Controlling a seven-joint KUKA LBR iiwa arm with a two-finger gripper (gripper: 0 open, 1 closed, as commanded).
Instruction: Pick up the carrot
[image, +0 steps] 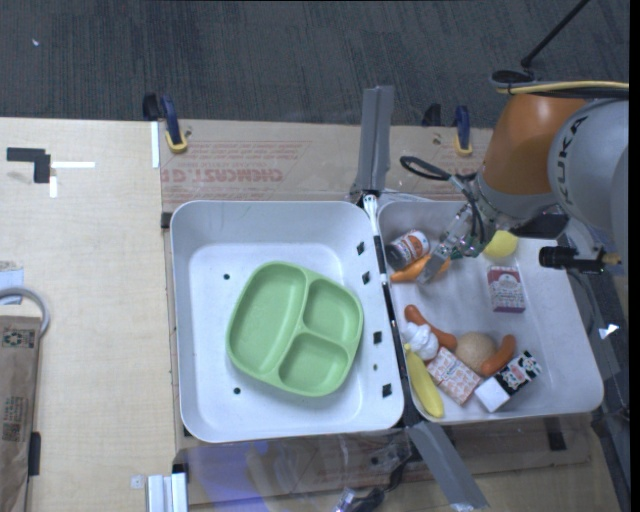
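The carrot (410, 269) lies in the upper left of the right-hand bin (560, 400), against the bin's left wall and just below a small can (408, 246). The gripper (447, 252) hangs low at the carrot's right end, touching or nearly so; whether it is apart or together cannot be told. To do the step well, the arm should centre over the carrot's length, keep off the can and the wall, close firmly, then lift straight.
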